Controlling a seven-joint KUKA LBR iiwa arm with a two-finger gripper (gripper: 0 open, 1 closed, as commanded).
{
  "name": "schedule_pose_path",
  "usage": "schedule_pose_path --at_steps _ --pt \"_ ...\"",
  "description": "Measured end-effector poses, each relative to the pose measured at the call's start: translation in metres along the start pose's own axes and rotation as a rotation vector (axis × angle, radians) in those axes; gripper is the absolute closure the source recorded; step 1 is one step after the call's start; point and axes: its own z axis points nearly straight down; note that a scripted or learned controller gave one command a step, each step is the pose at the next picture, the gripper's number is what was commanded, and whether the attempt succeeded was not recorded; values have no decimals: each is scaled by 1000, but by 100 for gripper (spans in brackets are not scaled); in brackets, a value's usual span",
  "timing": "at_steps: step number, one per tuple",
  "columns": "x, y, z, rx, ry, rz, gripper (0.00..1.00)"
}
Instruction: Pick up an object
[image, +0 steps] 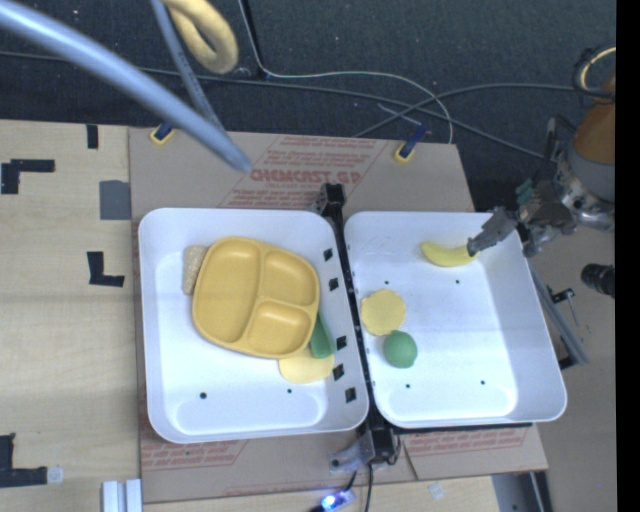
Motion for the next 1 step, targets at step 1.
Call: schedule_pose_path --at_steps 1 --pt "1 2 -8 -13 -3 -4 0"
